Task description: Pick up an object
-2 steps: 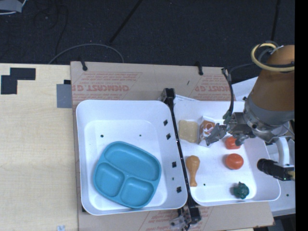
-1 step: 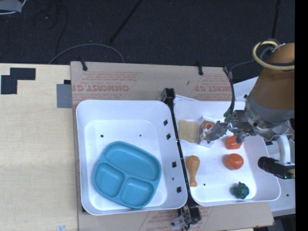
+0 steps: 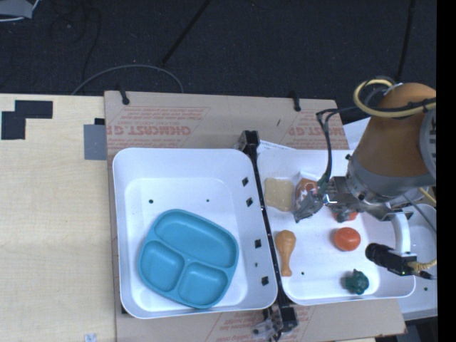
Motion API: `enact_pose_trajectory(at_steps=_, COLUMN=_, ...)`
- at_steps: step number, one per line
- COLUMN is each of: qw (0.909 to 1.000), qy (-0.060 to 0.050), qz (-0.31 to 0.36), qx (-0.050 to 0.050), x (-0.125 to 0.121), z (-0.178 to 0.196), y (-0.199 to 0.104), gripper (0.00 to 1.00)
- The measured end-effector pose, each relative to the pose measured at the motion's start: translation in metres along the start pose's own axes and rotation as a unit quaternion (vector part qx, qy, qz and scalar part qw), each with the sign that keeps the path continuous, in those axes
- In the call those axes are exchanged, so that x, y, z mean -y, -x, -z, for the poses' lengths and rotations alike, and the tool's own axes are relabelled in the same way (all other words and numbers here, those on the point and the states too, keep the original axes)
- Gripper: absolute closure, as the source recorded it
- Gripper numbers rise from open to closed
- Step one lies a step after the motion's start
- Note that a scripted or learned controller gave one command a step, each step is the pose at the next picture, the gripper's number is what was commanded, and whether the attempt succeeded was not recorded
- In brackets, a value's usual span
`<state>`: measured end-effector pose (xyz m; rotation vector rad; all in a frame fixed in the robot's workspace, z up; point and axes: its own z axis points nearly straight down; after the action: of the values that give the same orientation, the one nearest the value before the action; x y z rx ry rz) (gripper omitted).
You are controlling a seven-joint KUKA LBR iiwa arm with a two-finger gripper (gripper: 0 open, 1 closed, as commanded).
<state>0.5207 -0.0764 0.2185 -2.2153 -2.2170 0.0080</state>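
Camera view, read left to right. Pale wood bench (image 3: pixel 50 212) at far left. Sheet of brown cardboard (image 3: pixel 178 120) with red print lies under both bins.

Left bin (image 3: pixel 142 169): one blue divided plate (image 3: pixel 187 258), three compartments, flat on the floor toward the near side, turned at a slight angle.

Right bin (image 3: pixel 313 269): five loose objects.
- Tan block (image 3: pixel 279 193), upper left of the bin, close to the wall shared with the left bin.
- Orange drumstick-shaped toy (image 3: pixel 285 250) below the block, lying lengthwise along the same wall, thick end up.
- Small red-and-white item (image 3: pixel 308 188) just right of the tan block; too small to identify.
- Red tomato (image 3: pixel 347 239), mid-bin, apart from the others.
- Green piece (image 3: pixel 357 282) near the lower right corner.

Gripper (image 3: pixel 310 206) sits low in the right bin, right beside the red-and-white item and near the right edge of the tan block. Contact with either cannot be judged. Whether it is spread or closed cannot be told from this angle; no object is visibly held. Tomato lies just below and right of it.

Arm (image 3: pixel 395 141), orange band uppermost, comes in from the right above the bin's far right part.
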Motion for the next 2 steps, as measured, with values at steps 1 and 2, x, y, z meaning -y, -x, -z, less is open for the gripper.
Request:
enact_pose_trajectory(at_steps=1, qw=1.0, qy=0.0, qz=-0.001, qx=0.0, x=0.007, z=-0.05, y=0.007, gripper=0.0)
enact_pose_trajectory(at_steps=2, qw=1.0, qy=0.0, qz=-0.001, qx=0.0, x=0.015, z=-0.101, y=0.014, gripper=0.0)
